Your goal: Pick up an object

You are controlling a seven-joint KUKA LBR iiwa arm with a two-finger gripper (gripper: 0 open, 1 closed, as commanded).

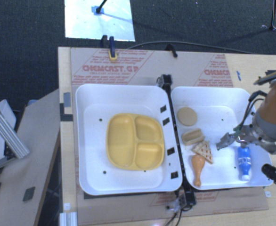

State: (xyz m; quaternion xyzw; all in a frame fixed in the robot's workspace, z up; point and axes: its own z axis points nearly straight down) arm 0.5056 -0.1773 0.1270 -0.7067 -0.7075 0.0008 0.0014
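The gripper (225, 141) was seen; its state could not be told. The blue bottle (244, 161) lay just right of it, long axis toward the camera.

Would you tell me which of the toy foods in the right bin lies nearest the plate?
The round cookie; the bread, pizza slice and drumstick lie further right.
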